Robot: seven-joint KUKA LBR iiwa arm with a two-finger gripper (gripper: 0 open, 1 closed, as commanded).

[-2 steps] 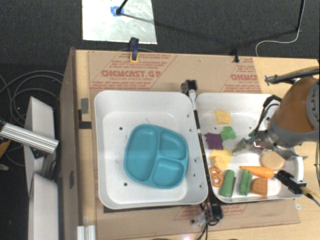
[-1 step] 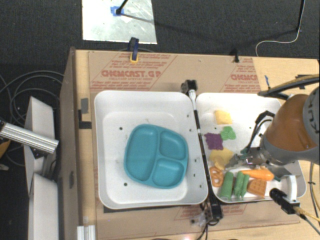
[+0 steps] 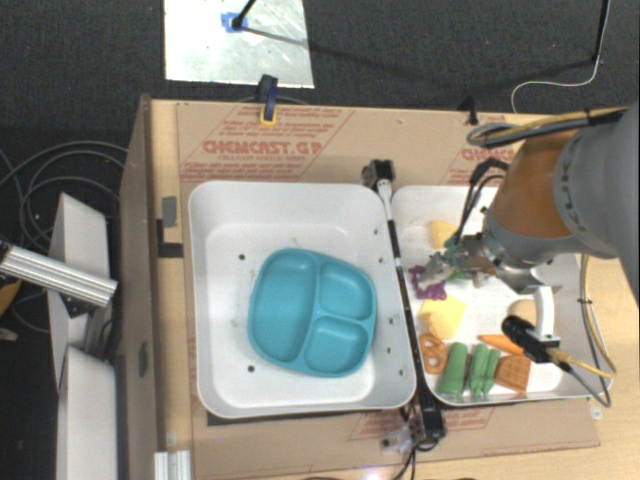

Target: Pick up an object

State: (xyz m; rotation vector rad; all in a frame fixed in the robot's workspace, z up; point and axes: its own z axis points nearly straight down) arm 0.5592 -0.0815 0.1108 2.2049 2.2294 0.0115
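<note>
The right bin (image 3: 560,393) holds several toy foods. A purple grape bunch (image 3: 430,286) lies near its left wall, with a yellow wedge (image 3: 445,316) just in front of it and a pale yellow piece (image 3: 440,233) further back. Along the front lie a pretzel (image 3: 432,351), two green pickles (image 3: 468,369), an orange carrot (image 3: 497,344) and a brown cracker (image 3: 514,372). My gripper (image 3: 455,265) hangs low over the bin's left part, just right of and above the grapes. Nothing can be seen held in it.
The left bin (image 3: 220,218) holds a blue divided plate (image 3: 312,311). A black divider rail (image 3: 397,268) runs between the two bins. The grey arm with its orange band (image 3: 540,188) covers the right bin's back right part.
</note>
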